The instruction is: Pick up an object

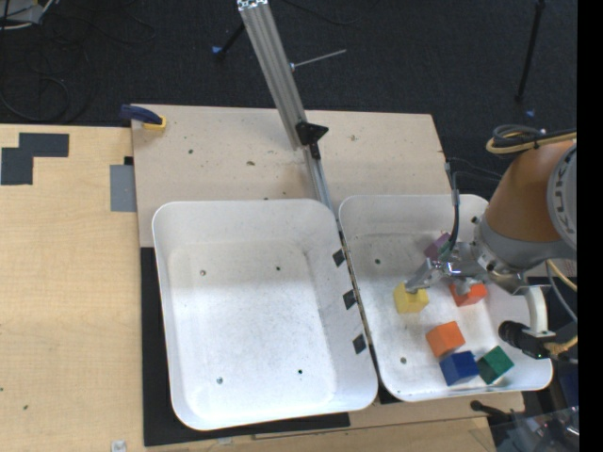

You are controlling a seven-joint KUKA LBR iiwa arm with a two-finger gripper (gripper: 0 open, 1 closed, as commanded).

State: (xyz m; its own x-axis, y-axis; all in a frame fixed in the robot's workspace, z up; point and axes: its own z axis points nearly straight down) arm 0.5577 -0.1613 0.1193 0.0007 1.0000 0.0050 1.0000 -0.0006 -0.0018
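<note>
Right bin [396, 217], hand [421, 281] over squarish yellow block [411, 299]

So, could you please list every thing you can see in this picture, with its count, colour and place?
bins: 2, white, side by side on the bench; left bin, right bin
yellow block: 1, yellow, right bin, near its middle, just below the gripper
red block: 1, red, right bin, to the right of the yellow block
orange block: 1, orange, right bin, lower part
blue block: 1, blue, right bin, near the front edge
green block: 1, green, right bin, beside the blue block
metal rail: 1, silver, slanting over the bench behind the bins
clamp: 1, blue and yellow, far left corner of the bench
arm: 1, grey with orange band, from the right
gripper: 1, over the right bin
</note>
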